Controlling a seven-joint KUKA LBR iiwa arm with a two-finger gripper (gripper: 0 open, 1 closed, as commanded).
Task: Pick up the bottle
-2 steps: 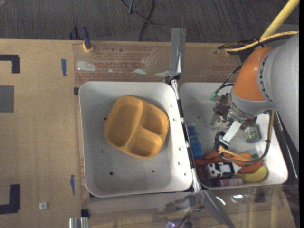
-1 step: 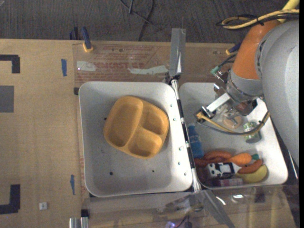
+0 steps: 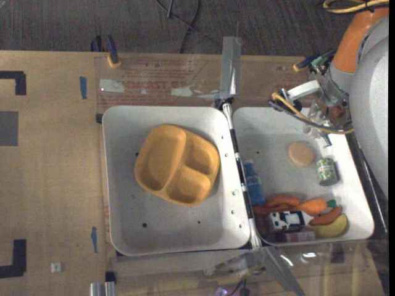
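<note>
**Bottle lies below the gripper**

The bottle lies in the right bin, near and just below the gripper; its grip state cannot be told. A yellow tray fills the left bin on the wooden bench.

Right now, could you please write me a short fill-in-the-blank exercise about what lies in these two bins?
1. The yellow divided tray lies in the ____ bin.
2. The blue bottle lies along the right bin's ____ wall.
3. The tan disc lies in the ____ bin.

Missing words: left; left; right
</note>
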